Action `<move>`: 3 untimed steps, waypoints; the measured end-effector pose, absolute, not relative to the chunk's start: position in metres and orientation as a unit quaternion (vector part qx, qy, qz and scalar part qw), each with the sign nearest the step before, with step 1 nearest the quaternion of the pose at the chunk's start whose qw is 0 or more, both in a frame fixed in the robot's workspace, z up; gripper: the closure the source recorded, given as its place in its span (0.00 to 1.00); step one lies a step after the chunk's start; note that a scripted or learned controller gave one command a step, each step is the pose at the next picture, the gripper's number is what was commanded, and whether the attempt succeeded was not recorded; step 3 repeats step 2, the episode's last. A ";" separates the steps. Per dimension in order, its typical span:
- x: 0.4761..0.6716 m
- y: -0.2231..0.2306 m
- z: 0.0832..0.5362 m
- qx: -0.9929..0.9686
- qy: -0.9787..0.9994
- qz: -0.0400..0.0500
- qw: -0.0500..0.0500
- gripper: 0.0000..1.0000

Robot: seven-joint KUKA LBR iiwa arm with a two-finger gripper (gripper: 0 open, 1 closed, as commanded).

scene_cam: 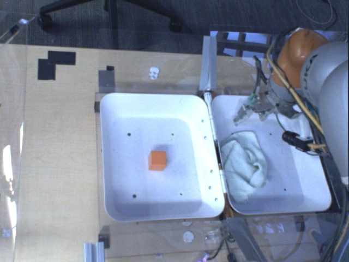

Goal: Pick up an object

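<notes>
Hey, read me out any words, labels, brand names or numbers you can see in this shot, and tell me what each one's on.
No text is readable here.
Orange cube: plain faces, no print.
White cloth: no label seen.
Black patches on the bench: solid shapes, no lettering.
Small white mark above the left bin: too small and blurred to read.
</notes>
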State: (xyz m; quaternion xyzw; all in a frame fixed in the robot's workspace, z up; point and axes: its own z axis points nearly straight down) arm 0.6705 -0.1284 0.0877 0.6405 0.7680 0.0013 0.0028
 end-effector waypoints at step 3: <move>0.670 -0.077 0.197 0.728 0.686 0.002 0.002 1.00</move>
